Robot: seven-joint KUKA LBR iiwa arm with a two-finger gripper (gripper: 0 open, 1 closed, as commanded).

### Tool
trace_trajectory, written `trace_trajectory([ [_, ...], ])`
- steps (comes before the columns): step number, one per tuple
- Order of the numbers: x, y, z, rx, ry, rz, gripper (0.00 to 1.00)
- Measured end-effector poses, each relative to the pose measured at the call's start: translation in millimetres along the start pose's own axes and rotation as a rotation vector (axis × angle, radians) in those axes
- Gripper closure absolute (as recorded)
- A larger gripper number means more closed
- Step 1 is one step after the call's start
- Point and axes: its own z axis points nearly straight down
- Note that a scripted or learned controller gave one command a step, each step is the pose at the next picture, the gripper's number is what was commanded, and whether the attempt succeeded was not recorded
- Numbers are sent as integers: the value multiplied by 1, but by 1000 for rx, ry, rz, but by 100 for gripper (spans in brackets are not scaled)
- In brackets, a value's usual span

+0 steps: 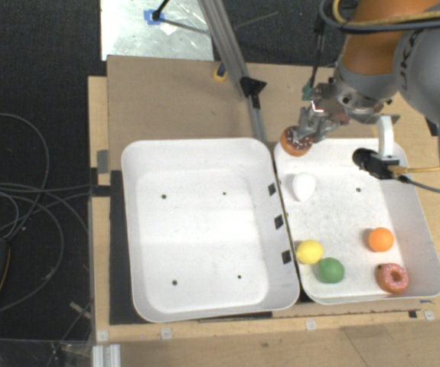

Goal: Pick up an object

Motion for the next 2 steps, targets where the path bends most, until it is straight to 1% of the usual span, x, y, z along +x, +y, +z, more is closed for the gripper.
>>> trace_trajectory([
  [2, 111, -11, -6, 0, 0, 1, 100],
])
